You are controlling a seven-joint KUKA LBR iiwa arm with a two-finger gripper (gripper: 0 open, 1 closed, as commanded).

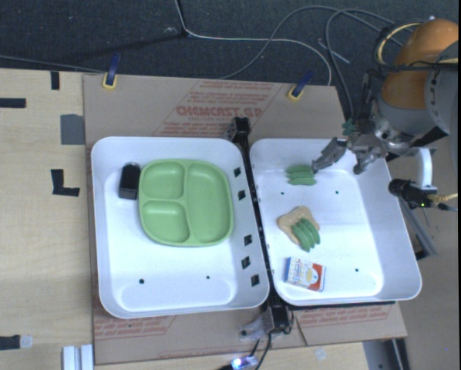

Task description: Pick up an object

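Over the right bin's (385,272) far right corner hangs the gripper (344,159), its two dark fingers spread apart with nothing between them. One fingertip (323,163) points down toward a small green item (301,176) lying on the bin floor just beside it; whether they touch cannot be told. Nearer the middle of that bin sits a tan and green toy (301,227), and toward the near edge lies a small box (304,274), blue, white and red, with print too small to read.

Left of a black divider (247,206), the left bin (115,284) holds a green plate (186,202) with three compartments. A small black block (129,181) rests just beside the plate's left rim.

Both bins stand on a cardboard sheet (207,106) that bears red printing; it is upside down and blurred, so the words cannot be made out. Two blue and yellow clamps (110,74) pin the sheet's far edge. Cables (238,37) run across the dark surface beyond. The arm's orange band (427,41) shows at upper right.
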